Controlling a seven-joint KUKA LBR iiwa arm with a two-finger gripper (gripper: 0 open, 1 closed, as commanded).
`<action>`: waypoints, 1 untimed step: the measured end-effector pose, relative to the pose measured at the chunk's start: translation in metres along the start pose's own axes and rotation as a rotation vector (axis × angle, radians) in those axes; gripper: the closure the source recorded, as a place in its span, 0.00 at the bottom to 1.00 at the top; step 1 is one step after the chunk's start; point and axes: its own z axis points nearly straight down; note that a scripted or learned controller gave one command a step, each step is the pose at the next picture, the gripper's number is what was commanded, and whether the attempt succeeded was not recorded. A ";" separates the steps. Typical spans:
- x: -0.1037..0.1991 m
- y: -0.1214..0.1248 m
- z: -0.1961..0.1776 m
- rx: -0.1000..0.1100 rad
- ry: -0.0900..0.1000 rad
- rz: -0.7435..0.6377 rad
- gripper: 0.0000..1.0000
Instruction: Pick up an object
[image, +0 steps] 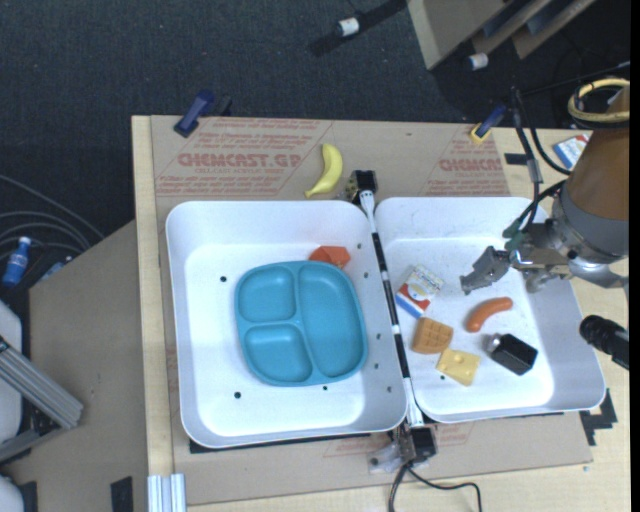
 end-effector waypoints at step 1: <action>-0.057 0.017 0.139 0.000 0.000 0.002 0.00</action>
